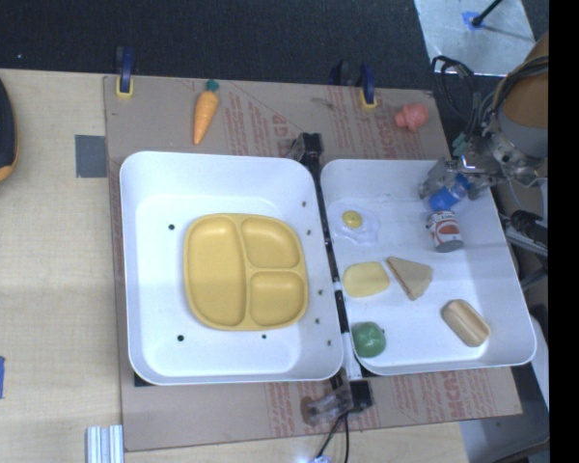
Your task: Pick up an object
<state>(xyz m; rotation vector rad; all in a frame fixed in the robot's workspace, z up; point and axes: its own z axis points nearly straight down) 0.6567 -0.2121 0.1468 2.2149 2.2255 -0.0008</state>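
**Desk:** Where is the gripper [451, 189] in relation to the right bin [492, 258]?

**Photographer:** Over that bin's far right corner, with the arm reaching in across the right rim. Its fingers hang low above the white floor, and something blue sits among them. Whether they are spread or pinched together cannot be made out.

**Desk:** And the objects available for picking?

**Photographer:** All inside the right bin. A small can [446, 231] with a red label stands just below the gripper, close to it; contact cannot be judged. A fried egg [353, 221] lies by the left wall. A pale yellow slab [367, 279] and a tan wedge [410, 276] sit side by side mid-bin. A green piece [369, 339] rests against the near left corner, and a bread roll [465, 321] lies toward the near right corner.

**Desk:** How much open floor is there?

**Photographer:** A bare strip runs along the right bin's far wall, left of the gripper, and another lies between the can and the roll along the right wall.

**Desk:** Beyond the right bin?

**Photographer:** The left bin [145, 258] adjoins it, holding a yellow divided plate [245, 269] at centre with white floor all round. A toy carrot [205, 114] and a pink lump [412, 116] lie on the board behind both bins.
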